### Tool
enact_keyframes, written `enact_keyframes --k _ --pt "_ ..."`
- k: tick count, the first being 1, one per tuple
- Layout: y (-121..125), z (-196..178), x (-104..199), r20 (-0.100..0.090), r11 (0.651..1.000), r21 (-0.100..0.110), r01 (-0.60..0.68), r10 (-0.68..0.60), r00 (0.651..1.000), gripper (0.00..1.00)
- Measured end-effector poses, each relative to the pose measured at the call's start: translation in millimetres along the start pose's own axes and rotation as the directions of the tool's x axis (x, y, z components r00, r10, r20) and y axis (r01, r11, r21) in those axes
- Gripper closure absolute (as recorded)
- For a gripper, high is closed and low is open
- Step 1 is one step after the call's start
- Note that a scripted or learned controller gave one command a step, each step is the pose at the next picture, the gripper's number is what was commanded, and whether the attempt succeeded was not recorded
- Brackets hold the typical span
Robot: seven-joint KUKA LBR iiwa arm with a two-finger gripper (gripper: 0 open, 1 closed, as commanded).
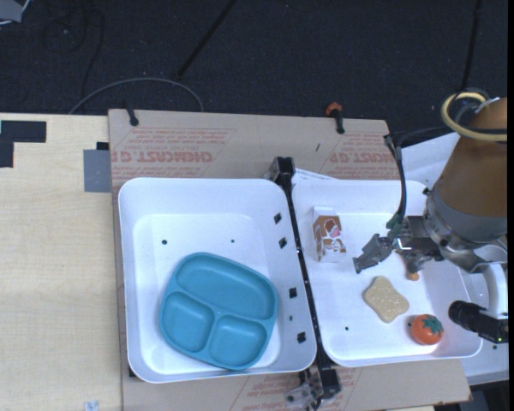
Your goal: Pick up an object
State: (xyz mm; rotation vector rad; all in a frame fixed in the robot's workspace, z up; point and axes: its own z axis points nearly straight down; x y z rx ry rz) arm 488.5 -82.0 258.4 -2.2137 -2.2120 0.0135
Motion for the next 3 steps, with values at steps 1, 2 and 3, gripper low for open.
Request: enact_keyframes --k 1,2,3 --pt "2 -5 0 0.001 1.0 -0.01 0.001 -0.001 1.0 0.0" --pt "2 59 1 0.0 1.0 -0.004 0.0 0.0 1.0 0.0" --pt "-4 122 -1 0.0 1.0 -0.003 0.0 0.0 1.0 0.0"
